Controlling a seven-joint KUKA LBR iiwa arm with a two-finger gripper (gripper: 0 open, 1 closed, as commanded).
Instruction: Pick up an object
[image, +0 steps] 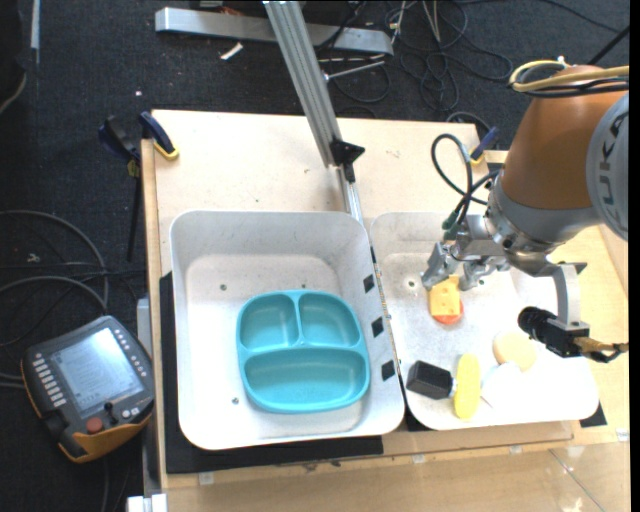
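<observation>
1. Left of centre on the desk (250, 160), the left bin (200, 260) holds one thing: a teal divided plate (300, 350) lying flat in its lower middle. Nothing here is being worked on.
2. In the lower part of the right bin (400, 245), from left to right, lie a small black block (428, 379), a yellow banana-like piece (467, 386) just beside it, and a pale round piece (514, 349) with a white piece (503, 385) below it.
3. Higher in that bin, right of the frame's centre, sits a yellow-and-orange block (446, 302), the likeliest target.
4. The pincer (452, 268) hangs directly over that block's upper end, touching it or very nearly; the angle hides the tips, so I cannot tell whether they stand apart, together, or clamped on it.
5. My judgement: the step in hand is the descent onto the block, with no lift yet. The next move calls for the tips to straddle the block squarely, close, then rise straight up without dragging it toward the bin wall.
</observation>
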